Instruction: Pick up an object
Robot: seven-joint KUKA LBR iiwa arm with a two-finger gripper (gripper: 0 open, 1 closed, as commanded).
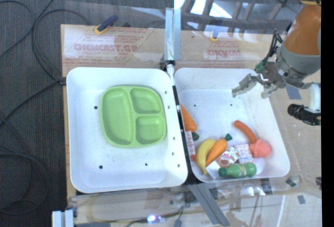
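A grey robot arm with an orange band (pixel 305 30) reaches in from the right, its two-finger gripper (pixel 257 86) spread wide and holding nothing, poised over the upper right part of the right-hand shallow white bin (pixel 209 77). Toy foods crowd that bin's lower half: an orange carrot with a green top (pixel 216 151), a yellow banana (pixel 203 152), an orange sausage-shaped piece (pixel 245 130), a green bottle (pixel 238 170) and another carrot (pixel 188 119) against the left wall. In the left white bin (pixel 83 168) on the table lies a green sectioned plastic tray (pixel 133 116).
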